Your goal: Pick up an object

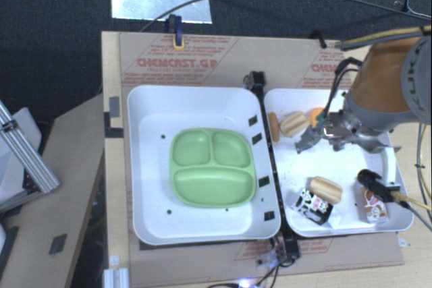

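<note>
Tan roll (293, 123) beside end effector (311, 140).

The grey arm (420, 74) is showing an orange band (378, 81) above its wrist, with a thin black cable (335, 83) looping at one o'clock of the metal gripper (308, 142).

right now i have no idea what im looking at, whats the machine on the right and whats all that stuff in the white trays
You're seeing one camera fixed above a bench, looking down at a slant. The grey and orange shape entering from the right is a robot arm. Its gripper hangs over the right bin. That bin holds a far roll, a near roll, a black-and-white packet and a small carton. The left bin holds a green divided plate. I can't see that the gripper holds anything.
</note>
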Controlling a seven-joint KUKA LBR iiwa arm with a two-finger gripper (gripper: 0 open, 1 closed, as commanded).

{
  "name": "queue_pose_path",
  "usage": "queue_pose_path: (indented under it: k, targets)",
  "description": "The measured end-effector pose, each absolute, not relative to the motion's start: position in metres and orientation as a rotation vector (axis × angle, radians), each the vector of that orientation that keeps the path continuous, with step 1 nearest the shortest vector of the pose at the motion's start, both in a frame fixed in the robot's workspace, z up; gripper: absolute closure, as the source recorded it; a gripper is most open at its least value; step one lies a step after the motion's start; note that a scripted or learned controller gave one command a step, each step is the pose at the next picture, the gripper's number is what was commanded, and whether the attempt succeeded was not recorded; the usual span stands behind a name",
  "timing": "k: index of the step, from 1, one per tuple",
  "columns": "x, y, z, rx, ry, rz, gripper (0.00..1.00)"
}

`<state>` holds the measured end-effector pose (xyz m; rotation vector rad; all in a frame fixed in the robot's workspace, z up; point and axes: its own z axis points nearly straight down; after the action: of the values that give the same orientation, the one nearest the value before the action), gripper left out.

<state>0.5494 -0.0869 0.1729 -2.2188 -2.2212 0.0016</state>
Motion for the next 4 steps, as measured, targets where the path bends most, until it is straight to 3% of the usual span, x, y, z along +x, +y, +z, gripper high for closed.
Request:
queue_pose_path:
  k: [1, 2, 3, 4]
  targets:
    - [0.548, -0.094, 0.113, -2.219, -2.219, 0.003, 0.00]
    - [0.549, -0.093, 0.083, -2.220, -2.222, 0.000, 0.00]
    - [0.550, -0.094, 0.095, -2.222, -2.223, -0.002, 1.00]
    - [0.547, -0.095, 0.138, -2.223, -2.225, -0.004, 1.00]
